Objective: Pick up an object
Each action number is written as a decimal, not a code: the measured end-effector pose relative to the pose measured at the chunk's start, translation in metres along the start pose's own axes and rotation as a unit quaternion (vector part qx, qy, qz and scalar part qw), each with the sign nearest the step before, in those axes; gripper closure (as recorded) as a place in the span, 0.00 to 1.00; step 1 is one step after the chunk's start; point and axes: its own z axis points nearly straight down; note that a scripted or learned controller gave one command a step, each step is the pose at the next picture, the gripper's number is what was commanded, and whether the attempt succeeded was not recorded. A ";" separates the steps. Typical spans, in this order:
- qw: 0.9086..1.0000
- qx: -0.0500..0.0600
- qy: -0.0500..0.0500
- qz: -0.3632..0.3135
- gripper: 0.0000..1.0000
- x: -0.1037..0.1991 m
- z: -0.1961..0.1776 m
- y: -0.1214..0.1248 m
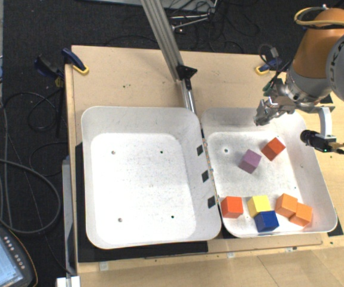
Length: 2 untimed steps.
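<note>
The right bin (315,172) holds several blocks. A purple block (250,161) and an orange-red block (273,149) lie near its middle. Along its front sit an orange block (232,206), a yellow block (258,205), a blue block (267,220) and two orange blocks (295,209). My gripper (265,116) hangs over the bin's far edge, above and behind the orange-red block, with nothing seen between its fingers.
The left bin (94,160) lies beside the right one, with black clips (206,175) along the divide. A metal pole (163,31) slants down to the bins' far junction. Clamps (76,61) hold the wooden bench corners.
</note>
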 end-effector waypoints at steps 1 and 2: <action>1.000 0.001 0.000 -0.001 1.00 0.000 -0.043 0.002; 1.000 0.004 0.002 -0.004 1.00 0.054 -0.052 -0.007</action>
